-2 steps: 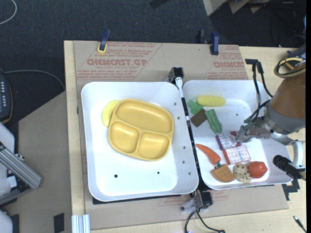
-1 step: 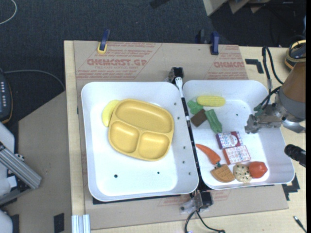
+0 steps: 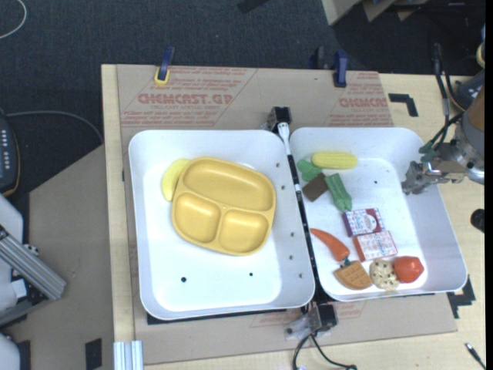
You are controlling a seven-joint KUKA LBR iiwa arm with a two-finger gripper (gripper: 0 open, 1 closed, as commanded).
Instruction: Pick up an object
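The right bin (image 3: 385, 149) holds several toy foods. A yellow corn cob (image 3: 334, 159) lies at the back, with a green piece (image 3: 338, 192) and a brown block (image 3: 313, 189) just in front of it. Toward the front lie a red chili pepper (image 3: 331, 243), two pink-and-white packets (image 3: 368, 233), a waffle-like orange piece (image 3: 353, 276), a cookie (image 3: 382, 273) and a red tomato (image 3: 409, 267). My gripper (image 3: 414, 179) hangs over the bin's right rim, apart from all of them, and I see nothing in it.
The left bin (image 3: 154, 230) holds a yellow divided plate (image 3: 223, 205) with a yellow banana-like piece (image 3: 172, 177) tucked under its left side. Clamps (image 3: 340, 68) sit on the board's far edge. Cables run along the right.
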